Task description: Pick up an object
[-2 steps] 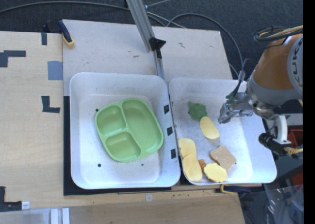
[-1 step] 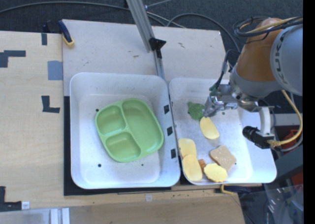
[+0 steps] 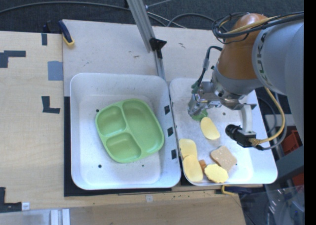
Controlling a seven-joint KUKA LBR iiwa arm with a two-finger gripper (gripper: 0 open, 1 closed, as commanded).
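On my far left is the left bin [image 3: 79, 120], and in it lies a green tray [image 3: 129, 130] with three compartments, flat on the floor of the bin and tilted a little; nothing of mine is near it. Past the shared wall comes the right bin [image 3: 264, 167], where the loose pieces are. Along its near left side sit two yellow pieces [image 3: 190, 159], one touching the next, with a small orange bit [image 3: 202, 162] tucked just beside them. Next over is a yellow disc [image 3: 216, 173] at the near edge, touching a tan block [image 3: 223, 157] that looks like a slice of toast. A yellow oval [image 3: 210, 128] lies apart from those, further up the bin. Right above that oval hangs my pincer [image 3: 198, 106], low over the left part of the bin, and something small and green [image 3: 198, 115] peeks out at its tips. I cannot tell whether my pincer is released or clenched, nor whether that green bit is between my tips or merely lying under them. So I judge the task not yet done: I am down at a piece, nothing is visibly lifted clear of the bin, and the closing, if not made, and the raise are left.
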